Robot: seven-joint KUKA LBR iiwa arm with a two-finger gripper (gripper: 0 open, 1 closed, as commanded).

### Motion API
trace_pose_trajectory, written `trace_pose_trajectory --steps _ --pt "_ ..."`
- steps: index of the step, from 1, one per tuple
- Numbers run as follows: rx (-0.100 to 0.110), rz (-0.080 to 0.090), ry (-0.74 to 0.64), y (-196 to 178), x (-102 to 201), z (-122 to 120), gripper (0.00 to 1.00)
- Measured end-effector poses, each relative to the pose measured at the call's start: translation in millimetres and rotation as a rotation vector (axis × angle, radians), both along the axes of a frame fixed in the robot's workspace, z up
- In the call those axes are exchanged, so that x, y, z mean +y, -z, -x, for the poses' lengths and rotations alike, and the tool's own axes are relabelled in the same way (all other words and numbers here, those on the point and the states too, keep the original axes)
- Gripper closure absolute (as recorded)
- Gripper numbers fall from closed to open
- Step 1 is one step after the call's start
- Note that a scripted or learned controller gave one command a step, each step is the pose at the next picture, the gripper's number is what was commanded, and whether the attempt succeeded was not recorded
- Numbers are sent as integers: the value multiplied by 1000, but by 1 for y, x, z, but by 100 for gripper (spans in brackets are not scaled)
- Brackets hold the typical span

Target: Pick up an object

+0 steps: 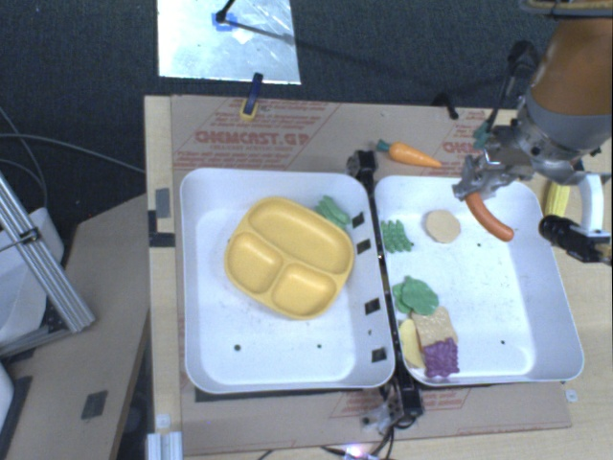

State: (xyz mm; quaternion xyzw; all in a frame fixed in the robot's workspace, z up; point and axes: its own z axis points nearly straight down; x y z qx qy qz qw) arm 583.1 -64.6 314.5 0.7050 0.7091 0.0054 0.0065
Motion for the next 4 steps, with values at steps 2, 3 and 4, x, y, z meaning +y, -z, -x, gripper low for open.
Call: trace_pose_trajectory --steps 2,3,4 --pt "17 -4 -2 97 -29 15 100" --pt "19 -6 -6 132 53 22 100" --pt "10 -4 -1 43 70 97 100"
